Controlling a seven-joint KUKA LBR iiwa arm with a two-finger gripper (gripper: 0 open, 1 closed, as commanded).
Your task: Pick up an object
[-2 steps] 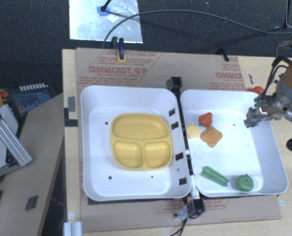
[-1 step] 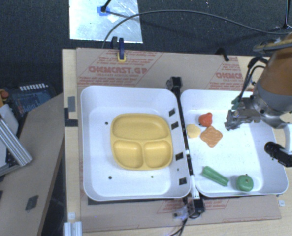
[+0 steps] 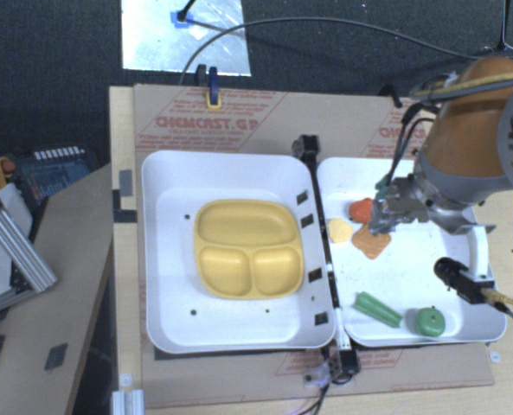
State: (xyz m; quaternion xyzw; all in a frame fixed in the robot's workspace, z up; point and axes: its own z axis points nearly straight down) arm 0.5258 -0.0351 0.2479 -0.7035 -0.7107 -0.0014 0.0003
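Note:
In the right bin (image 3: 472,318) lie several small objects. An orange flat piece (image 3: 371,244) sits just below my gripper (image 3: 379,223), which hangs low over the bin's upper left part. A red-orange round object (image 3: 360,208) lies left of the gripper, close against it. Further left rests a pale yellow piece (image 3: 339,229). Near the front of the bin are a green stick-shaped object (image 3: 377,309) and a green round object (image 3: 429,322). The arm's body covers the bin's right side.
The left bin (image 3: 165,232) holds a yellow divided tray (image 3: 243,247). A black divider bar (image 3: 319,232) runs between the two bins. A black part (image 3: 458,280) juts over the right bin's right side. Cables (image 3: 325,24) arc over the back of the bench.

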